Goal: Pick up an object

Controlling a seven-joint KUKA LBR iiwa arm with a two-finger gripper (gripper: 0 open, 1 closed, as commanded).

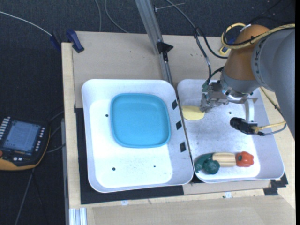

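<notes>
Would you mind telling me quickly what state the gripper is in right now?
Gripper: cannot be told whether open or closed; it sits low in the right bin, at the edge of the pale yellow object.

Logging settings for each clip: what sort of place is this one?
Probably a robotics lab test bench: a grey arm with an orange band, two shallow white plastic bins side by side, and a handheld control pendant on dark carpet.
</notes>
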